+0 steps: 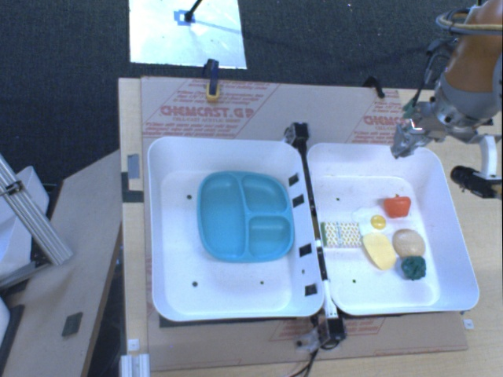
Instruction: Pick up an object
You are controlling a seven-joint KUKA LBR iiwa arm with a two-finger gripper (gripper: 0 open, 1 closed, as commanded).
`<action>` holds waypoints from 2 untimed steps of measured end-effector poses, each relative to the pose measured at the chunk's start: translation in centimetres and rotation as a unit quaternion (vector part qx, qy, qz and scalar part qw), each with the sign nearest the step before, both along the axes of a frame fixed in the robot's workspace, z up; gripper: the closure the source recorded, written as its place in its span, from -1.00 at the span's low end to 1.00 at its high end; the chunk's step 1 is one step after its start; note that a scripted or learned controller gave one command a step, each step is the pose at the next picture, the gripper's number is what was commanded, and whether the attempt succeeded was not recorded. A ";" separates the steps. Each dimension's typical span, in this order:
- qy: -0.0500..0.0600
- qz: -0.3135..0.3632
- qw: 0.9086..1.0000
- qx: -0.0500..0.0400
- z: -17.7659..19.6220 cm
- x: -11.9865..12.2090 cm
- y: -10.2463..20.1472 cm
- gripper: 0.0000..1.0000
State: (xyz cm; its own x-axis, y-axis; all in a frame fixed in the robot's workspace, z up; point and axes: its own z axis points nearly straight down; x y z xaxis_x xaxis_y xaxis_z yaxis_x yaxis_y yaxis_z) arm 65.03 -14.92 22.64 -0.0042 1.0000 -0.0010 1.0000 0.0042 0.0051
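In the right bin (440, 295) lie several small items: a red-orange pepper-like piece (397, 206), a white fried egg with yellow yolk (372, 221), a yellow slab (380, 251), a tan round piece (409, 243), a dark green lump (413, 268) and a pale dotted cracker (340, 234). My gripper (402, 146) hangs over the bin's far rim, above and apart from the items. Nothing shows between its fingers.
The left bin (169, 289) holds a blue sectioned plate (244, 215). A black divider with clips (306, 210) runs between the bins. A yellow clamp (212, 90) sits at the board's far edge. A metal frame (31, 218) stands at the left.
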 end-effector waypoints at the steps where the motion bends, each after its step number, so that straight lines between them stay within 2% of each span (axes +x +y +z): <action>1: 0.001 0.002 1.000 0.001 0.7 0.4 4.5 1.00; 2: 0.001 0.002 1.000 0.001 0.1 0.7 10.6 1.00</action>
